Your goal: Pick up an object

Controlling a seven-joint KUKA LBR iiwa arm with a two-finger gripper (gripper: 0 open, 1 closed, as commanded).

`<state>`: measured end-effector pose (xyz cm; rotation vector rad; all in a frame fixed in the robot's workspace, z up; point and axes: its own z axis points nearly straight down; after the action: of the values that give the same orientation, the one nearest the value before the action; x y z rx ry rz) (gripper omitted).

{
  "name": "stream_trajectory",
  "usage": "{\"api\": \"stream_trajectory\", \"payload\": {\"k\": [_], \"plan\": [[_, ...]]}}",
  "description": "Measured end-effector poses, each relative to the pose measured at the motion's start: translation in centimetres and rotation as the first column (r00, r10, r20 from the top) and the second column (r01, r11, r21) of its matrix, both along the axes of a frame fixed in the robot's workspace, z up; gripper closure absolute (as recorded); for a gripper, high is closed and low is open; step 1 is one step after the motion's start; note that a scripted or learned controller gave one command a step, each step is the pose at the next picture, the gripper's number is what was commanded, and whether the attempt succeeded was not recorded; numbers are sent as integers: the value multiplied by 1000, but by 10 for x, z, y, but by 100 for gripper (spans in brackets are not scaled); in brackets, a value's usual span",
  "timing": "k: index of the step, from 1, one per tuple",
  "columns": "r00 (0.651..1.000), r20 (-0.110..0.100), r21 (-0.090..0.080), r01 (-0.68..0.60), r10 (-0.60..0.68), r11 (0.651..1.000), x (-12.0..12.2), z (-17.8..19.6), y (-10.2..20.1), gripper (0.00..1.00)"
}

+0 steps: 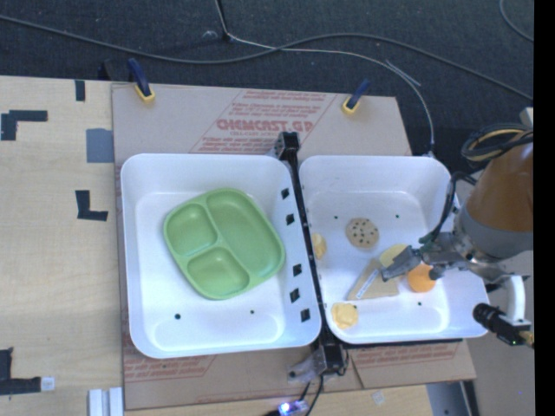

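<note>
Far left of the jaws: pale wood surface [52, 276] w/ black tape marks [87, 204]. Up & left of the jaws: cardboard sheet [260, 120] w/ red print, two blue-yellow clamps [139, 83] on its far edge. Beyond that, black cable [260, 46] across dark carpet [87, 16]. Black divider strip [295, 232] left of the jaws, running front to back.

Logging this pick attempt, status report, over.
Gripper low in right bin, over tan wedge; grasp unconfirmed. Orange ball beside it. Cookie apart. Green tray in left bin.
</note>
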<state>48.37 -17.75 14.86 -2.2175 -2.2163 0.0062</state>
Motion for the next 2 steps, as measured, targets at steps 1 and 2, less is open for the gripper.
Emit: {"api": "stream_trajectory", "payload": {"k": [1, 2], "plan": [[999, 34, -15, -1, 2, 1000, 11, -30, -6, 0], [999, 40, -15, -2, 2, 1000, 13, -20, -5, 100]]}}
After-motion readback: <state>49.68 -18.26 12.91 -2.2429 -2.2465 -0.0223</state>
